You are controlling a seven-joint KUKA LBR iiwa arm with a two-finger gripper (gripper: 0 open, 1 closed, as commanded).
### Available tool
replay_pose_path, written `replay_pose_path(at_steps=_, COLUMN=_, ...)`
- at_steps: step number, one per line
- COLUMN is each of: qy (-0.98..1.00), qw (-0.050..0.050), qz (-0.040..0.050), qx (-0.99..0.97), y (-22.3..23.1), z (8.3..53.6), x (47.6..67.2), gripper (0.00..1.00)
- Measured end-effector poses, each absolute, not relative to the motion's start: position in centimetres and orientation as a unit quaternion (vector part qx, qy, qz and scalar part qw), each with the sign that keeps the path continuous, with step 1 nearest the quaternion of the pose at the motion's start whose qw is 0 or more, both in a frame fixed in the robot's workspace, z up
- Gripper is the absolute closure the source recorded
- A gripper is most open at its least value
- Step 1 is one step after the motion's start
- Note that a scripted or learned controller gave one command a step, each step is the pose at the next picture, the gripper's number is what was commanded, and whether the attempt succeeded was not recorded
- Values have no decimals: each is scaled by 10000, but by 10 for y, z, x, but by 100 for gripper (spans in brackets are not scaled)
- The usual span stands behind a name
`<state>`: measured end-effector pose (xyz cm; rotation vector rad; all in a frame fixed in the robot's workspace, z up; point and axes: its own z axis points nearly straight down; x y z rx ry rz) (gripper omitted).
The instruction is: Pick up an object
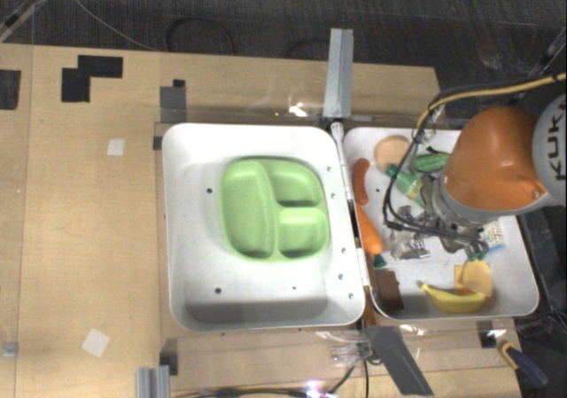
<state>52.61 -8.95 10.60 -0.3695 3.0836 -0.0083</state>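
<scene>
The arm reaches into the right bin [532,294] from the right, its orange band over the bin's middle. Below the band my gripper [423,230] hangs low among the objects; its fingers are lost in cables and metal parts. Around it lie an orange carrot [368,230], a red sausage-like piece [361,178], a tan round object [391,152], a green item [427,163], a yellow banana [454,299], an orange-yellow slice [476,277] and a brown block [386,289]. I cannot see any object between the fingers.
The left bin [186,210] holds a green divided tray [272,208]. A metal post [339,77] stands behind the wall between the bins. Black and yellow cables loop around the wrist. The wooden bench extends to the left.
</scene>
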Motion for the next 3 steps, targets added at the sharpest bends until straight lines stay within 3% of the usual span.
replay_pose_path(at_steps=1, qy=9826, qw=105, qz=-30, qx=-1855, y=-112, z=237, x=615, gripper=100)
replay_pose_path(at_steps=2, qy=9645, qw=51, qz=-11, qx=-2641, y=-167, z=217, x=671, gripper=100)
replay_pose_path(at_steps=3, qy=9249, qw=49, qz=-14, qx=-3803, y=-196, z=174, x=671, gripper=100)
